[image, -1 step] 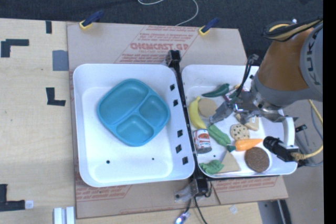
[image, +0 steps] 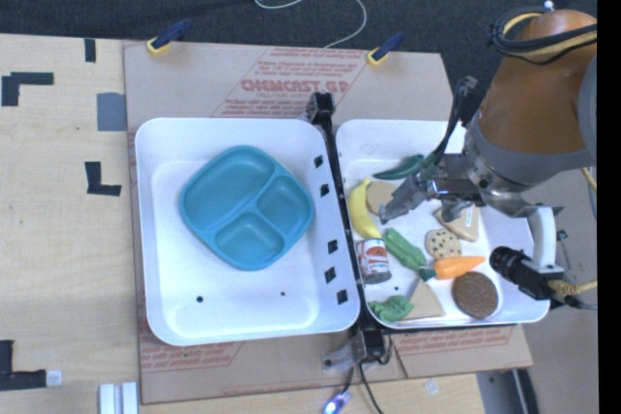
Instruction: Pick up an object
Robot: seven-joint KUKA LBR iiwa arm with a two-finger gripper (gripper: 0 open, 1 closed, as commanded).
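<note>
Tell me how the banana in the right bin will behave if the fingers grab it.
The banana looks like smooth toy plastic, so probably stiff, light and somewhat slippery. Its curved shape may swivel or roll when nudged. It lies against the bin's left wall, likely crowding a grasp.

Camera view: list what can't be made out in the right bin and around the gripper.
- Gripper: dark fingers blur against the toys below; open or shut can't be told, nor whether anything is held.
- Right bin: its right side is covered by the arm.
- Green item: partly under the gripper, so its kind is unclear.
- Small can: label too small to read.
- Cracker: its top edge is overlapped by another toy.
</note>
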